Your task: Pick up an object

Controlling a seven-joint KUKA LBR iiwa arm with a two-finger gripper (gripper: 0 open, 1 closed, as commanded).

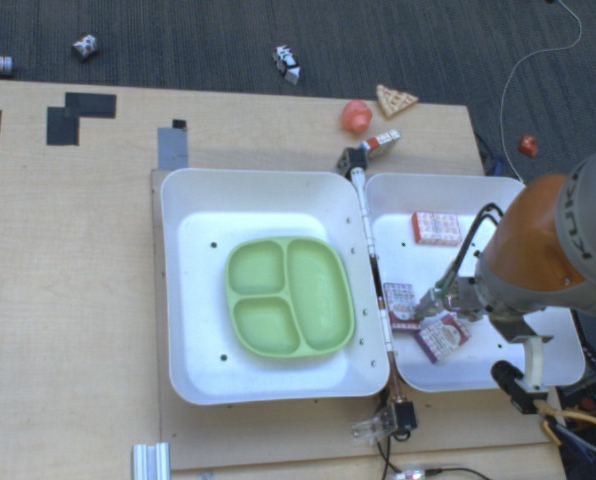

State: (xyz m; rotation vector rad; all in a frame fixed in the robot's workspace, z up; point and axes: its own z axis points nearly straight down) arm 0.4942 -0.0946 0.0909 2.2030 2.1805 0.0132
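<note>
Three small red-and-white packets lie in the right bin (478,368): one (436,228) near its far side, one (399,296) by the left wall, and one (442,340) toward the front. My gripper (433,309) is low over the bin, between the two nearer packets and partly covering them. The grey arm with its orange band (538,238) reaches in from the right and hides much of the bin's right half.
A green divided plate (290,298) fills the middle of the left bin (193,268). Beyond the bins lie a red ball (356,116), a pizza-slice toy (396,99) and a small red-and-white tube (383,142). Cables run along the bench's right side.
</note>
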